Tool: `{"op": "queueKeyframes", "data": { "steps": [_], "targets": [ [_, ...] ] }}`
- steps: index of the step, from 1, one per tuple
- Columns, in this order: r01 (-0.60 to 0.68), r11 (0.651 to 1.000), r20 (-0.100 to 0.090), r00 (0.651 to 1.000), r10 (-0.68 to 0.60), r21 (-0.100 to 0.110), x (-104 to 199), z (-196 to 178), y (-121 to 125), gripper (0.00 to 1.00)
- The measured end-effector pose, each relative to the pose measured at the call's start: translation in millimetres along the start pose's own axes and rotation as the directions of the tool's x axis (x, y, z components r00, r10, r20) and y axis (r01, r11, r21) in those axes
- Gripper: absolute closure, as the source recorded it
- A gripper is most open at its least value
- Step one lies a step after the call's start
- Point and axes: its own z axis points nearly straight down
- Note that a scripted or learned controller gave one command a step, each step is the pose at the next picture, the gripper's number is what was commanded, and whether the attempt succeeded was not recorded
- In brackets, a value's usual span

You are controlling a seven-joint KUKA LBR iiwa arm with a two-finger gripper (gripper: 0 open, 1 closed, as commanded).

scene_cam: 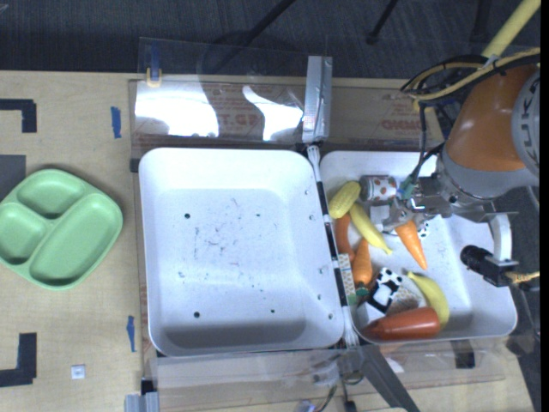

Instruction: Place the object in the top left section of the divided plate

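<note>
Carrot (413,243) partly under gripper (410,215); gripper state unclear, wrist hides it; divided plate (57,227) far left.

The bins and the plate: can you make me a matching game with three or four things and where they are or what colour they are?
Things:
1. divided plate
2. left bin
3. carrot
4. red pepper

Clues:
A. orange, just below the gripper
B. green, on the bench left of both bins
C. white, with small marks on its floor
D. at the near edge of the right bin

Pairs: 1-B, 2-C, 3-A, 4-D
</note>
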Motion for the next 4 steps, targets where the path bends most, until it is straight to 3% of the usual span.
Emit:
{"op": "queueKeyframes", "data": {
  "steps": [1, 2, 3, 4],
  "targets": [
    [-0.003, 1.0, 0.001, 1.0, 0.003, 0.0, 47.5, -77.5, 84.0, 1.0],
    [0.166, 0.986, 0.001, 0.986, -0.166, -0.002, 113.7, -95.7, 90.8, 1.0],
    [0.324, 0.946, -0.001, 0.946, -0.324, 0.002, 174.1, -109.7, 52.7, 1.0],
    [0.332, 0.943, -0.001, 0.943, -0.332, 0.002, 197.4, -157.8, -9.7, 1.0]
  ]
}}
